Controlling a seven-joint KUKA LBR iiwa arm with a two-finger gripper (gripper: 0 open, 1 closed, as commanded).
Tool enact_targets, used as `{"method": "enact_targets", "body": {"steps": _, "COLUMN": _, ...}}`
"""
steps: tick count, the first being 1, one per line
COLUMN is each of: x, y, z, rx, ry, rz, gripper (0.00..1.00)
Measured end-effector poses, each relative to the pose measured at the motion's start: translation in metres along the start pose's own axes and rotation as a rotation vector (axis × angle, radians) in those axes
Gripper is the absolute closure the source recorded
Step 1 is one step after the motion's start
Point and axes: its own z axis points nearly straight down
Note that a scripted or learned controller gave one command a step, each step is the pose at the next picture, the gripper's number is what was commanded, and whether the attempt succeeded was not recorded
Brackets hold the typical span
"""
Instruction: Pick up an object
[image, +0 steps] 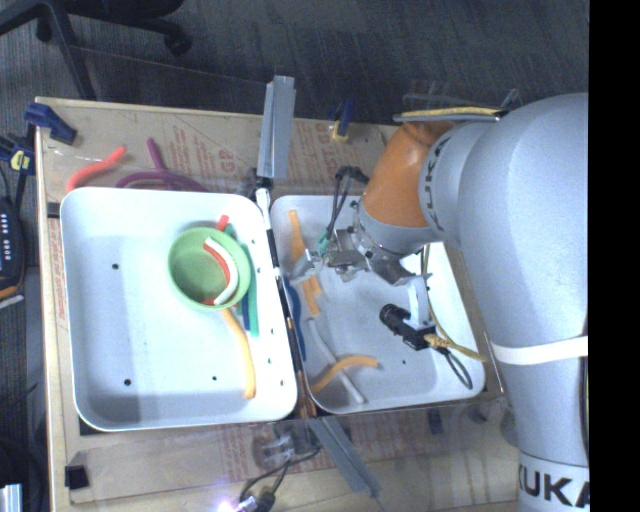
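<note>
My gripper (325, 258) hangs below the orange wrist band (400, 185) over the upper left part of the right bin (450, 385). Just beside it lie a thin orange stick (296, 236) by the bin's left wall and a short orange piece (312, 294) a little lower. A curved orange piece (345, 368) rests near the front of that bin. The left bin (110, 330) holds a green bowl (200, 275) with a red-and-white curved piece (226, 262) in it, a green stick (251, 300) and a long yellow stick (244, 355).
A blue strip (291, 312) runs along the divide between the bins. A black cable plug (398, 322) hangs from the arm over the right bin. Red and purple tubes (150, 178) lie on the bench behind the left bin. The grey arm covers the right side.
</note>
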Motion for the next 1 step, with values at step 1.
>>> {"method": "enact_targets", "body": {"steps": 1, "x": -0.0002, "y": 0.0, "z": -0.0094, "rx": 0.001, "ry": 0.0, "rz": 0.0, "gripper": 1.0}}
